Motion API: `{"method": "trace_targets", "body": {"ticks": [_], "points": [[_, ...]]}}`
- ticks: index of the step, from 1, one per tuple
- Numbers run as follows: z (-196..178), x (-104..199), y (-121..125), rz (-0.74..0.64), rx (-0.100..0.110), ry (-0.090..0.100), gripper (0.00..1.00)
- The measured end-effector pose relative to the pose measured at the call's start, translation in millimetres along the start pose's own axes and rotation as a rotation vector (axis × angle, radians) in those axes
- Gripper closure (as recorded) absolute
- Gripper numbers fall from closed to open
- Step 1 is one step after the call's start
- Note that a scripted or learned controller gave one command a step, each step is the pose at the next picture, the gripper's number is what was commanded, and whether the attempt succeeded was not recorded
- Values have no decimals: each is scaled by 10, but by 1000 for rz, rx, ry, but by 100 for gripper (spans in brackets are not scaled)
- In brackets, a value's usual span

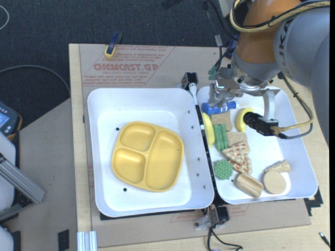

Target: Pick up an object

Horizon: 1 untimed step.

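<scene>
My gripper (221,94) hangs low over the back left part of the right bin (298,140), directly above a small blue object (216,109). The view does not settle whether it touches that object. Just in front of the blue object lie a tan cracker (221,119), a yellow banana (208,128) and green bean pods (222,137). Farther forward are a pizza slice (238,156), a green round piece (223,169), a tan roll (248,185) and a round biscuit (276,182). A yellow round piece (241,120) sits right of the cracker.
The left bin (99,114) holds a yellow divided plate (148,156). The raised divider (199,135) between the bins runs close to the gripper's left. A black cable fitting (259,124) hangs from the wrist over the right bin. A yellow clamp (110,49) sits on the cardboard behind.
</scene>
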State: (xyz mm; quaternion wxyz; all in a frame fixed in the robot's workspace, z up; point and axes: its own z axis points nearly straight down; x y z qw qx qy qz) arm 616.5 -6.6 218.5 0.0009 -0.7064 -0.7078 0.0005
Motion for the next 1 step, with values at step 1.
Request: {"method": "trace_targets", "body": {"ticks": [1], "points": [[33, 441, 75, 0, -4, -1, 100]]}}
